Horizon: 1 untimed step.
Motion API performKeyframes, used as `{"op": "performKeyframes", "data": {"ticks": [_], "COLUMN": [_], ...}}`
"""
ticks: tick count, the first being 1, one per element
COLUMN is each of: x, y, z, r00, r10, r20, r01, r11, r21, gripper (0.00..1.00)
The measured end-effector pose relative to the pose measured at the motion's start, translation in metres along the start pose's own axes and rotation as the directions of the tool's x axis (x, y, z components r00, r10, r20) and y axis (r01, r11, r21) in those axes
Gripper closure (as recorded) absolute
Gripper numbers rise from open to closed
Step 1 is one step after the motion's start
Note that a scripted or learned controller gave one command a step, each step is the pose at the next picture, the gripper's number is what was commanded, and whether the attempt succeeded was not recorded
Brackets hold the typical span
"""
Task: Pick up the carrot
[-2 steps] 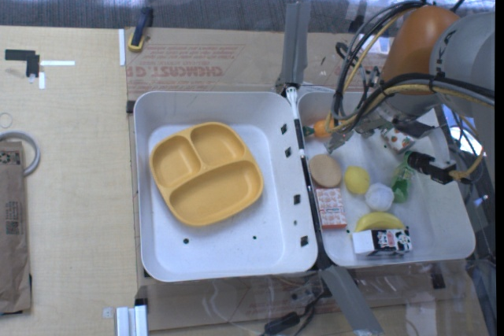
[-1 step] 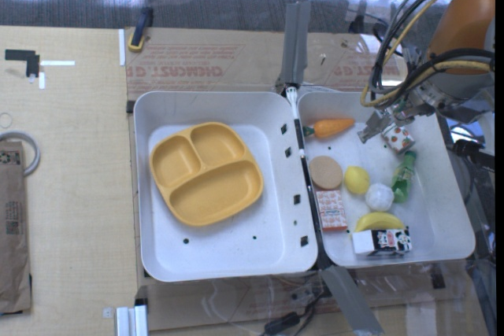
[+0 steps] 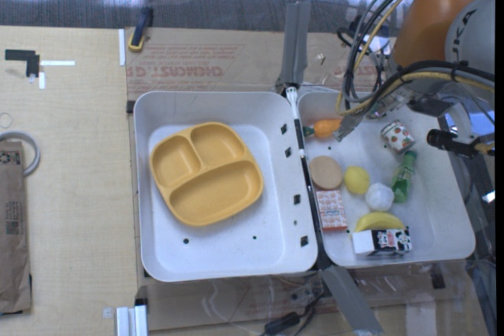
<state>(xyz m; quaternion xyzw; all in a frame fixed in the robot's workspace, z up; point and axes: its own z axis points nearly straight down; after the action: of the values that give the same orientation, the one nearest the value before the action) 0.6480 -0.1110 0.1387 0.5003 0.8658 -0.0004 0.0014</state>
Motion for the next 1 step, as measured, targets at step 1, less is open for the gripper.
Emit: {"op": "performKeyframes", "data": {"ticks": [1], "x": [0.0004], "y": [0.0131], "z": [0.0421], "r00": [0.977], "r10": [-0.212], "r20": [0.0], "r01": [0.212], "r11": [0.977], "r21": [0.003], "gripper": [0.0]}}
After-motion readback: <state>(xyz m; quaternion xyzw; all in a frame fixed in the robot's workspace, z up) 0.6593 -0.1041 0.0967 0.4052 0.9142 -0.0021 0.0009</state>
